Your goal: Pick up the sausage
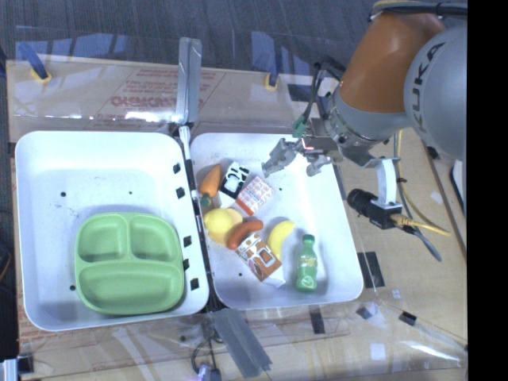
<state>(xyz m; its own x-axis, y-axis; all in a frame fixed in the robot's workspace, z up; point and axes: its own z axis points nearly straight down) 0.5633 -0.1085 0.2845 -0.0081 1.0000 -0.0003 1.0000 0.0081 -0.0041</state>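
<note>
The sausage (244,232) is a short red-orange link lying in the middle of the right bin (333,236), wedged between two yellow lemons and resting against a small carton. My gripper (298,160) hangs over the back part of that bin, up and to the right of the sausage and well apart from it. Its two grey fingers (278,155) are spread open, with only the white bin floor showing between them.
Around the sausage lie a carrot (210,180), a black-and-white pack (233,178), an orange-white carton (255,194), a lemon (221,223), another lemon (281,235), a brown carton (260,258) and a green bottle (306,264). The left bin holds a green divided plate (127,262).
</note>
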